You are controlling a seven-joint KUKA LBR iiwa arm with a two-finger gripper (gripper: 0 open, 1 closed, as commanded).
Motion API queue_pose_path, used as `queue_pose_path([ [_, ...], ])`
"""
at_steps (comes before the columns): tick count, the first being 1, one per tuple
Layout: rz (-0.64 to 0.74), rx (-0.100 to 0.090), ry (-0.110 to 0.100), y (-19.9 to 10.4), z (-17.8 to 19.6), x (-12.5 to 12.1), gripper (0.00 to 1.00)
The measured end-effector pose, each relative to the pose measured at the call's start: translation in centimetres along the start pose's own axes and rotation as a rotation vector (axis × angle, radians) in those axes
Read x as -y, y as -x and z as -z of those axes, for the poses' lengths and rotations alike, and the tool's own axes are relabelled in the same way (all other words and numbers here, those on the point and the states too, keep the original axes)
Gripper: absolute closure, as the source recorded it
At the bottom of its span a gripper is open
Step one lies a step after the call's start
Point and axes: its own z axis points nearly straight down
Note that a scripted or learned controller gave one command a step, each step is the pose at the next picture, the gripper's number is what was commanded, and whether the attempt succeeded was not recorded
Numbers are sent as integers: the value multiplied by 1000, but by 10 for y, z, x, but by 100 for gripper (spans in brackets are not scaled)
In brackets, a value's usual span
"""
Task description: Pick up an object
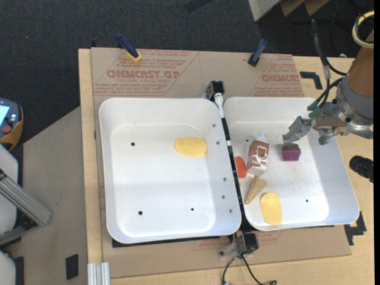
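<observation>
So the arm [356, 94] is reaching in from the right, over the far part of the right bin [338, 177], and the gripper [295, 136] is hanging just above a little purple block [290, 153]. One finger [293, 132] is angling down toward the block's far left corner, looks like it's almost touching, but honestly I can't tell if the fingers are spread or pinched, the angle's hiding it. Nothing is showing between them, so the block is just sitting on the bin floor.

Rest of the right bin: a brown-and-white carton [258, 154] is lying left of the block, an orange piece [240, 167] is sitting just beside it against the left wall, a tan cone [255, 189] is lying nearer, pointing toward the near left, and a yellow oval [271, 208] is resting near the front, just right of the cone's tip.

The left bin [119, 177] is holding another yellow oval [190, 147], toward its far right side, well apart from everything else.

Both bins are sitting side by side, touching along the middle, on a cardboard sheet [148, 70] with red print. Two blue clamps are gripping the sheet's far edge, one [127, 47] on the left and one [257, 52] more to the right
</observation>
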Motion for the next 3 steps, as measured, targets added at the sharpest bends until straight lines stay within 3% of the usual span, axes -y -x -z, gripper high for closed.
queue_pose_path([
  [1, 3, -3, -14, -21, -162, -39, 0],
  [2, -1, 1, 1, -18, -142, -42, 100],
  [3, 8, -1, 12, -75, -39, -61, 100],
])
